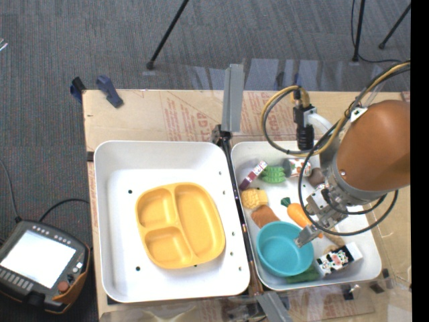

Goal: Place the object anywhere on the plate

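A yellow plate (179,224) with three compartments lies in the left white bin (117,163). My gripper (310,231) is low in the right bin (371,260), over the right rim of a teal bowl (281,250) and just beside an orange carrot (296,212). The arm's orange band (375,146) hides part of that bin's right side. Nothing visibly hangs from the gripper.
Also in the right bin: a yellow corn cob (254,198), a brown piece (265,215), a green toy (273,174), a purple-and-white item (254,174) and a black-and-white block (334,259). A grey post (232,102) stands behind the bins.
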Controlling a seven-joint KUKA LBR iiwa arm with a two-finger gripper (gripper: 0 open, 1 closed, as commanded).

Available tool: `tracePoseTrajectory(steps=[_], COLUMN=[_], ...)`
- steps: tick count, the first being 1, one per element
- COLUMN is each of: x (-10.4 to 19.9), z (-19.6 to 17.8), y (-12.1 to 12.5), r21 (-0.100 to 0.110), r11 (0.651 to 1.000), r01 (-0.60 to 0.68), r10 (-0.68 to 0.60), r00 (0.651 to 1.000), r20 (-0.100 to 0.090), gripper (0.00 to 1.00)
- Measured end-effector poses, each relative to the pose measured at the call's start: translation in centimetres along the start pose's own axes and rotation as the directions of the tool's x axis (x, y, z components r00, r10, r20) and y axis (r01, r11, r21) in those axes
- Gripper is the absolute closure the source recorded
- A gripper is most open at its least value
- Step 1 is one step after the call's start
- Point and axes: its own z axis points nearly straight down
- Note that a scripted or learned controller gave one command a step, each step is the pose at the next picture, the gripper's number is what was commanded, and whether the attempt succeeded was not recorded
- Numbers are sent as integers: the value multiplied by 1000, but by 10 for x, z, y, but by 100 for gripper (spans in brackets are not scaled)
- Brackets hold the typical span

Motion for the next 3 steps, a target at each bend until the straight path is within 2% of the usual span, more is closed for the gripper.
tracePoseTrajectory(steps=[1,2,3], x=[-82,-146,-145], z=[30,29,29], y=[-44,-74,-74], r21=[0,4,4], r11=[995,982,983], r01=[103,190,186], r10=[-103,-190,-186], r00=[995,982,983], r20=[0,-2,-4], gripper=[100,100,0])
